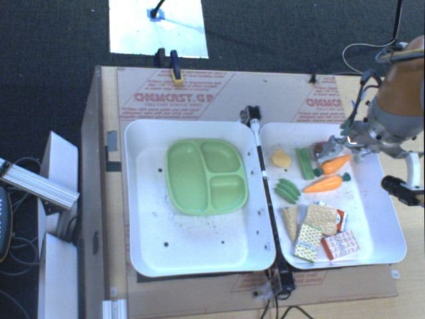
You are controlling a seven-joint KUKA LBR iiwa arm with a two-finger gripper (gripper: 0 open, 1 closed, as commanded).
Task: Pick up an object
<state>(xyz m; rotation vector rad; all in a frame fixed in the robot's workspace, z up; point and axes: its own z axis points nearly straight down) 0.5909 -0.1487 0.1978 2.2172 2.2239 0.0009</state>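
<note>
The right bin (378,224) holds several toy foods. A yellow piece (281,158) lies near its left wall, with a green bean pod (305,163) beside it and a darker green pod (287,190) below. Two orange carrots lie in the middle, the smaller one (335,163) above the larger one (325,183). A brownish-red item (325,150) rests at the top. My gripper (346,142) hangs low over the bin's upper right part, just right of the brownish-red item and above the smaller carrot. Nothing visibly hangs from it.
A green divided plate (206,177) sits in the left bin (149,244). Crackers (321,218) and small printed packets (340,244) crowd the right bin's front. A black clip and cable (252,117) lie along the wall between the bins. The arm's body (402,98) overhangs the right edge.
</note>
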